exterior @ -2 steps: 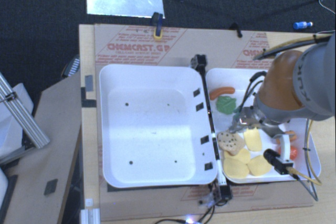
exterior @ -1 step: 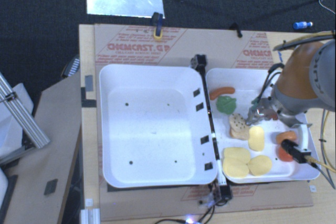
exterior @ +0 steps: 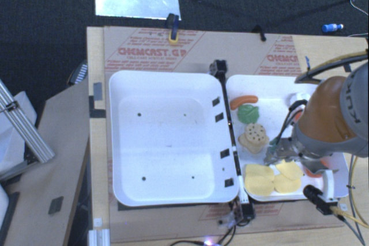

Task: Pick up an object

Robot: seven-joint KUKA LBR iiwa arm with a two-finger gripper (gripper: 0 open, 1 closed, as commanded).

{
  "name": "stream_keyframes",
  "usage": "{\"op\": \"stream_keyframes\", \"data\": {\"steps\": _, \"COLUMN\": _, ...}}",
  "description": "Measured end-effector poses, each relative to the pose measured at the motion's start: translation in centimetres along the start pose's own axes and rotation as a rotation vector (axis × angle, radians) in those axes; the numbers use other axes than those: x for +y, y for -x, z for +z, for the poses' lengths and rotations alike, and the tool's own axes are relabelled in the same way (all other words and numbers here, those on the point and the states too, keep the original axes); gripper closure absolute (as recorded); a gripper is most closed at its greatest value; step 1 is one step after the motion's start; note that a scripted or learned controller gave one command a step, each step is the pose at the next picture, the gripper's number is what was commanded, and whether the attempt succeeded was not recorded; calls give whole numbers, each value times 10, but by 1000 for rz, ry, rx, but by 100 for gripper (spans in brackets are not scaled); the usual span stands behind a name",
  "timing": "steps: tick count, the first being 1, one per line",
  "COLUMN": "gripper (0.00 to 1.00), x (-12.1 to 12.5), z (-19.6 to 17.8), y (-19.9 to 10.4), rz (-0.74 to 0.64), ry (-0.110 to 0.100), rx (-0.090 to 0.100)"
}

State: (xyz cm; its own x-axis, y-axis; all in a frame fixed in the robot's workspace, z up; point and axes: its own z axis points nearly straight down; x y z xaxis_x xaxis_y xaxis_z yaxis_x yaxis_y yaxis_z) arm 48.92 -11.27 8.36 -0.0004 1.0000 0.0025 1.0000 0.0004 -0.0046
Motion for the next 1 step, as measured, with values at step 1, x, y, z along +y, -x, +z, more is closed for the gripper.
{"op": "stream_keyframes", "data": {"steps": 1, "gripper": 0, "x": 3, "z": -1, "y": 1, "rz": 0, "ry": 6, "rx": -2}}
